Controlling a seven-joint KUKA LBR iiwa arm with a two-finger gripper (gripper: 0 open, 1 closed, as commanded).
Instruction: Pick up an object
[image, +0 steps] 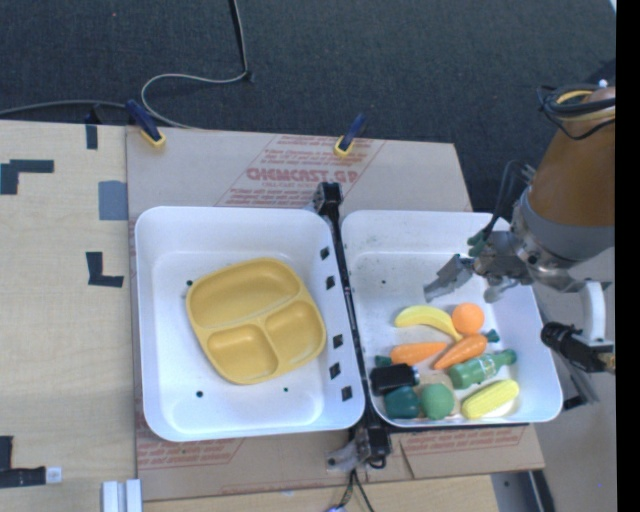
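Arm: the grey KUKA arm reaches in from the right over the right bin (520, 400).
Gripper: the gripper (470, 282) hangs over the bin's upper right part, its jaws spread apart with nothing between them.
Nearest object: the orange ball (467, 318) lies just below the jaws, with the banana (428, 318) touching it on the left.
Other toys: two carrots (440, 352), a green bottle (478, 368), a corn cob (488, 398), a green round fruit (436, 401) and a black block (393, 377) crowd the lower half.
Banana axis: roughly left to right.
Open room: bare floor lies up and left of the heap; the wall is near on the right.
Left bin: the left bin (160, 300) holds a yellow divided tray (255, 320).
Height: how far above the toys the jaws are is hard to judge.
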